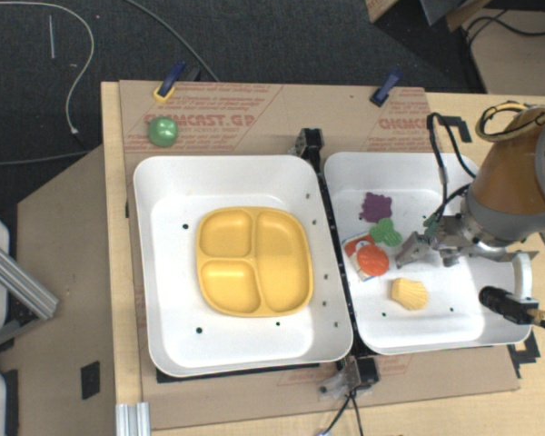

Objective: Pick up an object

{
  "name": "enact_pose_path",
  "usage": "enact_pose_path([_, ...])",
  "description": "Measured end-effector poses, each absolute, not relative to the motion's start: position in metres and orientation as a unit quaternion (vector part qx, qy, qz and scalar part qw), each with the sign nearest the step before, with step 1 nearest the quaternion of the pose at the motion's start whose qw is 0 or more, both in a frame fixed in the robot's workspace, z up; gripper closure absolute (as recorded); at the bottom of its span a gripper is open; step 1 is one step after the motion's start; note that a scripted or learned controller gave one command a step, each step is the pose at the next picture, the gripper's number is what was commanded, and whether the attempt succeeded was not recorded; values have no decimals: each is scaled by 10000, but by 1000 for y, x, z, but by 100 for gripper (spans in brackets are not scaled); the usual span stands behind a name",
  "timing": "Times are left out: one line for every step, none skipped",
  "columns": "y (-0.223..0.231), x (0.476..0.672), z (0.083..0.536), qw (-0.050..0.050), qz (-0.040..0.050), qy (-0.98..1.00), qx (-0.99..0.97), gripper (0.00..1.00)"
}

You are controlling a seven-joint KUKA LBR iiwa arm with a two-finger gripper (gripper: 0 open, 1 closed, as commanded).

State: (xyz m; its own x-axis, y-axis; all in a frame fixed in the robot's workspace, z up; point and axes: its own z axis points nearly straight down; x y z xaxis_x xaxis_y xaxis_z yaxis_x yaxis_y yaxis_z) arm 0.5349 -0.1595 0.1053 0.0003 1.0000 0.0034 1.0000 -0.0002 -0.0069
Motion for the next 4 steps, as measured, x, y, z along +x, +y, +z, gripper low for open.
enact_pose_path([-159, 535, 84, 28, 7, -7072, -7070, 0])
enact_pose_path([-159, 536, 96, 12, -6, -7072, -7070, 100])
enact_pose_path([-163, 528, 153, -20, -12, -7069, -7074, 100])
enact_pose_path([-161, 526, 216, -32, -19, -7076, -7066, 100])
